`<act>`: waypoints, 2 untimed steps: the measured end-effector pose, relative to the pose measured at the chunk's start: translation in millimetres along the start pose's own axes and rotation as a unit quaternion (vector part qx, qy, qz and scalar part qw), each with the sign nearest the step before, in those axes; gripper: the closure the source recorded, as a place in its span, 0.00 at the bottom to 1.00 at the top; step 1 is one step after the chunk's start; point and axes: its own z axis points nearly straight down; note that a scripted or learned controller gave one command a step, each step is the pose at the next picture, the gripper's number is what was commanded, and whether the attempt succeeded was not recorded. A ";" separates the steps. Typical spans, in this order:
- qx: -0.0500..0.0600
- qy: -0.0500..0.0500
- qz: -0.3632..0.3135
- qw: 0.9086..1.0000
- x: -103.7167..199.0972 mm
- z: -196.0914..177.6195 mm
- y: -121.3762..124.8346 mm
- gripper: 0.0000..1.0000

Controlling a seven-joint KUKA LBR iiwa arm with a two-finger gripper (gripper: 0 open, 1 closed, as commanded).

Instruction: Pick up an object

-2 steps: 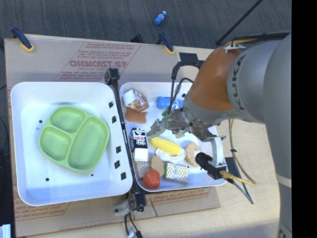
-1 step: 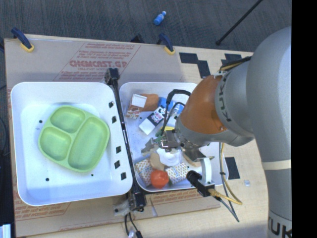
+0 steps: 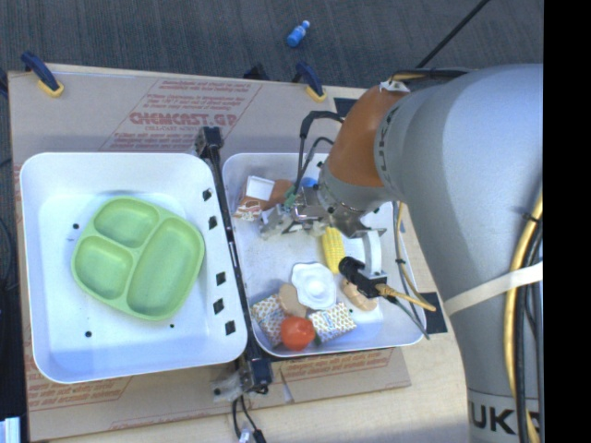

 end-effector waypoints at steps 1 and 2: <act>0.003 -0.002 0.000 1.000 -3.8 -0.1 34.0 0.00; 0.001 0.000 -0.001 1.000 -10.8 0.0 -5.6 0.00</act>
